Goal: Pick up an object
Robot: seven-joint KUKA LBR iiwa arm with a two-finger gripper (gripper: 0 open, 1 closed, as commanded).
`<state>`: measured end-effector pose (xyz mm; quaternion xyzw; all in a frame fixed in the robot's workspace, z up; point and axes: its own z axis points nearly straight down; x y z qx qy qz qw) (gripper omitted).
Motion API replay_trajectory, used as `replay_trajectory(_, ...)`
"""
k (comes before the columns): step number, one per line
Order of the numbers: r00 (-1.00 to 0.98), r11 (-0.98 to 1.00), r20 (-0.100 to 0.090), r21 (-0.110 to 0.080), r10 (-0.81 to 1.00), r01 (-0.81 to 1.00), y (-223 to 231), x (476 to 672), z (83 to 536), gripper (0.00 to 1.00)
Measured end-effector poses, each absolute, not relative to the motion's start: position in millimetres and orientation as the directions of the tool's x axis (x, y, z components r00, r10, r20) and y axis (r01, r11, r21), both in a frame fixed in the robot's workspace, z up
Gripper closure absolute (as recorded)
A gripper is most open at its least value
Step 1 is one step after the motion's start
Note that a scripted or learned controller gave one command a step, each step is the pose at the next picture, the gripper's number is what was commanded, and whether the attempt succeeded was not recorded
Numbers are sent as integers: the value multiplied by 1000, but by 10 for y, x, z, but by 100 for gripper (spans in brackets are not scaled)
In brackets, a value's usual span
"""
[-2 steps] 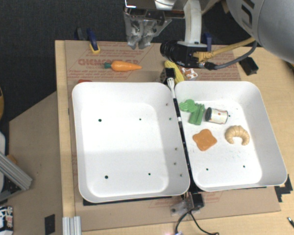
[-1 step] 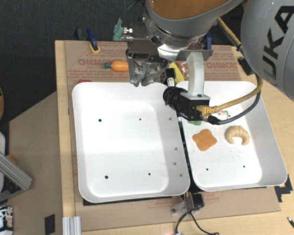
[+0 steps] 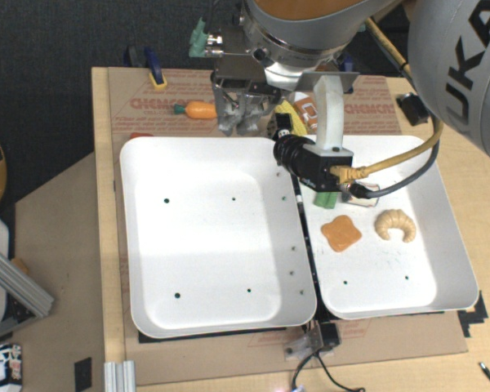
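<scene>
Fingers (image 3: 242,118): two metal fingers w/ a dark gap between them, so apart. Nothing seen between them, no grasp. They hang over the cardboard-covered surface (image 3: 106,178), just beyond the far rim of the left bin (image 3: 204,235), near its far right corner.

Positions rel. to fingers:
- Toy carrot (image 3: 199,110): just beside the fingers on the view-left, lying flat on the surface outside both bins, green end pointing away from the fingers. Close, but can't tell if touching.
- Yellow banana-like item (image 3: 290,111): just beside the fingers on the view-right, at the far edge of the right bin (image 3: 392,276). Partly hidden by robot hardware.
- Orange-and-white item (image 3: 308,113): next one further view-right, touching or overlapping the yellow item. Mostly hidden, type unclear.
- Green block (image 3: 327,200): view-right of the fingers and nearer the camera, in the right bin close to the wall shared w/ the left bin. Top partly covered by robot hardware.
- Flat orange piece (image 3: 341,233): nearer the camera again, just past the green block, on the right bin floor.
- Toy croissant (image 3: 396,224): well apart from the fingers, view-right of the flat orange piece w/ a small gap between the two, curved ends toward the camera.
- Blue-and-yellow clamp (image 3: 153,70): view-left of the fingers and further from the camera, on the far edge of the surface.

Pickable objs: nearest to the fingers are the carrot and the yellow item. Three objs lie on the right bin floor.
</scene>
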<state>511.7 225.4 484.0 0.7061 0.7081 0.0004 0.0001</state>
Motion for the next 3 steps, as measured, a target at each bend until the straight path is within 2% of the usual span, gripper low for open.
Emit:
replay_trajectory(1, 9, -9, -1, -3, 1000, 1000, 1226, 4779, 4889, 100)
replay_trajectory(2, -7, 7, 3, 7, 1000, 1000, 1832, 4791, 5379, 100)
replay_trajectory(3, -1, 1, 0, 0, 1000, 1000, 1799, 4792, 5351, 0)
